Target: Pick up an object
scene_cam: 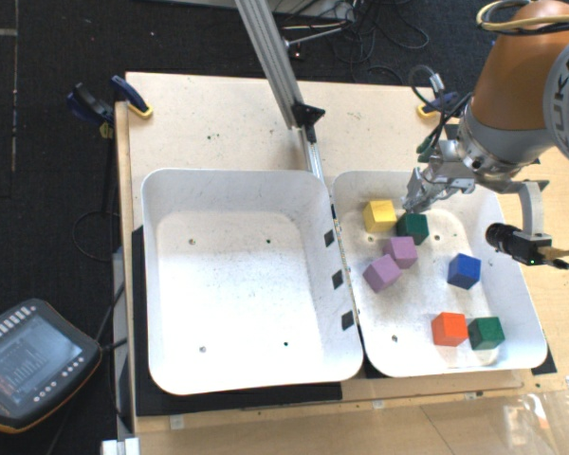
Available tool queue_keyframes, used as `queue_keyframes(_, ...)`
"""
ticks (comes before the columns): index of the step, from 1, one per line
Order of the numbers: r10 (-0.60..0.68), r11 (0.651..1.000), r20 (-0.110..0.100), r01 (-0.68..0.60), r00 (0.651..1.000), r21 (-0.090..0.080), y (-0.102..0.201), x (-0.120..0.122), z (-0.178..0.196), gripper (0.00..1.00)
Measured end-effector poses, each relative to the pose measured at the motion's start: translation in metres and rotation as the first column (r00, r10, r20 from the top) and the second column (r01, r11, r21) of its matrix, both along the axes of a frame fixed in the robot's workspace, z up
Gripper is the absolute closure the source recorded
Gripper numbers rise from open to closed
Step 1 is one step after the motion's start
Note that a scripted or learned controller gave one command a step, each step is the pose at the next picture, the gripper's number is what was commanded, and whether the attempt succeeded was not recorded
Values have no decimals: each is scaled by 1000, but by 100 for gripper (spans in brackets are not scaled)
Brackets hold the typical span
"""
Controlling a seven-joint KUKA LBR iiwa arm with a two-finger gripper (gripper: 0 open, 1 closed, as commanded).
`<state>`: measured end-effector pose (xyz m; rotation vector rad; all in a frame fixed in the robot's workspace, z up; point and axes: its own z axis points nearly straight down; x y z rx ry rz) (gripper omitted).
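Jaws state cannot be told; below them: one yellow cube [380,215], two green cubes [415,226], two purple [402,251], one blue [464,270], one orange [449,329].

Tool [419,203] hides part of dark green cube [415,227]

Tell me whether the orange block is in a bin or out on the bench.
In a bin. The orange block lies on the floor of the right bin, beside a green block near the front rim.

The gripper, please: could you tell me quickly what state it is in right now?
Gripper: low over the dark green cube beside the yellow cube; open or shut cannot be told.
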<state>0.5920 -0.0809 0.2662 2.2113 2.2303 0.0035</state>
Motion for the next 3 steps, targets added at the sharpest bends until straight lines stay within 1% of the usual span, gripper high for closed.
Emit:
queue_keyframes(1,-1,1000,-1,1,1000,0,46,15,-11,100)
queue_keyframes(2,1,1000,-1,-1,1000,0,109,28,-17,100)
queue_keyframes(3,0,1000,-4,0,1000,1,166,27,-29,100)
